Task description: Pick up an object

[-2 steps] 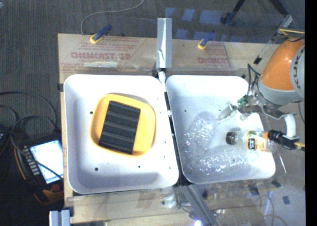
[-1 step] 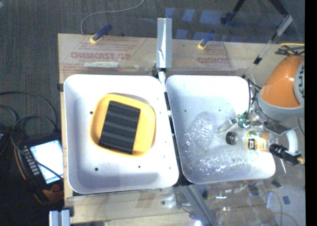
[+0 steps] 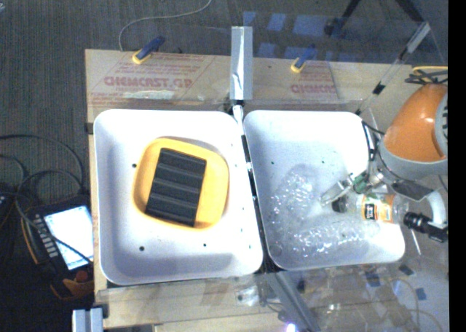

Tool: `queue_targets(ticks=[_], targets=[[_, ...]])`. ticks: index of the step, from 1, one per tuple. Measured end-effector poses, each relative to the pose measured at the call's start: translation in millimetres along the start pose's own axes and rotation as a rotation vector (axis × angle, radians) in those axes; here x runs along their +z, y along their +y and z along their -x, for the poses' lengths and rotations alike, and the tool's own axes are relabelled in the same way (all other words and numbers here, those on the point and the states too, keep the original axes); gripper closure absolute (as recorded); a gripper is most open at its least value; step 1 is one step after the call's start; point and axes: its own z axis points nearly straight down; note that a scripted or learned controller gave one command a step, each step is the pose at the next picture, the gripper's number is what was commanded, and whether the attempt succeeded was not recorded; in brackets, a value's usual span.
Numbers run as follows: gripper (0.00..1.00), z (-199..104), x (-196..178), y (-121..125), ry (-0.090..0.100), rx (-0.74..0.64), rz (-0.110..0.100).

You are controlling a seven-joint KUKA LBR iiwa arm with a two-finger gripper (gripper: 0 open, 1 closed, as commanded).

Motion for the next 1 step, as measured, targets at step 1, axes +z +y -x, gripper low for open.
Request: queue_targets(ticks=[1], targets=[[0.0,-49.6,-41.1,-16.7,0.013,-0.11,-0.016]])
